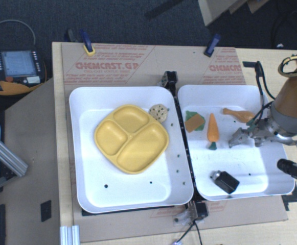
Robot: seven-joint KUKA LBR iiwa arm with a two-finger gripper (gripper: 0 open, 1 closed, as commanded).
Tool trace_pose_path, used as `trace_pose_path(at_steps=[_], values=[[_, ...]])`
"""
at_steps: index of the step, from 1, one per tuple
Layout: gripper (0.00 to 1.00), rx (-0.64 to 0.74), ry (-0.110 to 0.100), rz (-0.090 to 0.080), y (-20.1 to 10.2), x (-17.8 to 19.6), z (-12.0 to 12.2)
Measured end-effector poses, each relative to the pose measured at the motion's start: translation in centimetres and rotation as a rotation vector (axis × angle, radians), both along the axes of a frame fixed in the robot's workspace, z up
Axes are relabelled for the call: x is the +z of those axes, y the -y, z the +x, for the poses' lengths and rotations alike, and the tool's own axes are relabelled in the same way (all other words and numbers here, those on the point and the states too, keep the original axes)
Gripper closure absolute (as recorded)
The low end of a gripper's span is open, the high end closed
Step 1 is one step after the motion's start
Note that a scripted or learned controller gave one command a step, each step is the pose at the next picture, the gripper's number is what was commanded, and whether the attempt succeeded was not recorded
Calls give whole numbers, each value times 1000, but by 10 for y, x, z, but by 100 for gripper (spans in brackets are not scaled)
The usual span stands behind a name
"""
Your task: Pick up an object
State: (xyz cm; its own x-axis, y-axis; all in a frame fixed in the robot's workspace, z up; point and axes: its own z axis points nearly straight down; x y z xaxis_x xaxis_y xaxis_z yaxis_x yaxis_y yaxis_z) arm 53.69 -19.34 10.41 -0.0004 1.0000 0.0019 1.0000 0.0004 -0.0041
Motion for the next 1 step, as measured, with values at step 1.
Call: trace_pose_path(at_steps=[1], values=[[100,-1,5,-3,1,12,1]])
